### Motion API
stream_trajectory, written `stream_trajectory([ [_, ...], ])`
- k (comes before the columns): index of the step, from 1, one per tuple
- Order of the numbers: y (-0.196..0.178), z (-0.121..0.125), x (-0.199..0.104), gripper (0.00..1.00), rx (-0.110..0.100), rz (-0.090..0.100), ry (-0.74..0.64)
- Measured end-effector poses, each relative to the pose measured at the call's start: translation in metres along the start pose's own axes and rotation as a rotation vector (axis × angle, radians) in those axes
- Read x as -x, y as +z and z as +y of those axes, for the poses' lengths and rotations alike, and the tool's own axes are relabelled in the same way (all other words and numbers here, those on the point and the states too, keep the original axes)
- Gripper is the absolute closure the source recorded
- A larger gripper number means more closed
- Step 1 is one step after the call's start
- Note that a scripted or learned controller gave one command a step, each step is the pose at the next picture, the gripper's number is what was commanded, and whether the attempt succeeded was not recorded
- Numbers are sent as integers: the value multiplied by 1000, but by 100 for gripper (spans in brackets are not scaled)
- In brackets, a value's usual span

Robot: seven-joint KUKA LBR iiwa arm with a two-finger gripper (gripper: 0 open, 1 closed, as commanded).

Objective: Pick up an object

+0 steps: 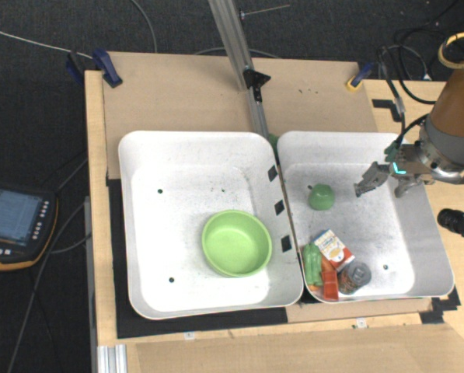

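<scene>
In the right bin a small round green fruit-like object lies near the middle. At the bin's front left corner there is a pile: a white and orange carton, a green stick-shaped item, a red item and a grey round can. My gripper hangs over the right bin's back right part, to the right of the green object and apart from it. It is open, its fingers spread with nothing between them.
The left bin holds a light green bowl near its front right. A metal pole slants down to the bins' shared wall. A handheld pendant lies on the floor at far left.
</scene>
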State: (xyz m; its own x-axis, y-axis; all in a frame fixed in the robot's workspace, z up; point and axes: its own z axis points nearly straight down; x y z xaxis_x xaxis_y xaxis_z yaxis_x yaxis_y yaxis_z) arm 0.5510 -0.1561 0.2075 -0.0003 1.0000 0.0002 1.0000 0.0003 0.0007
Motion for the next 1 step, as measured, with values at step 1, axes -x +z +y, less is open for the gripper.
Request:
stream_trajectory([
  [1, 0, 0, 0, 0, 0, 0, 0],
])
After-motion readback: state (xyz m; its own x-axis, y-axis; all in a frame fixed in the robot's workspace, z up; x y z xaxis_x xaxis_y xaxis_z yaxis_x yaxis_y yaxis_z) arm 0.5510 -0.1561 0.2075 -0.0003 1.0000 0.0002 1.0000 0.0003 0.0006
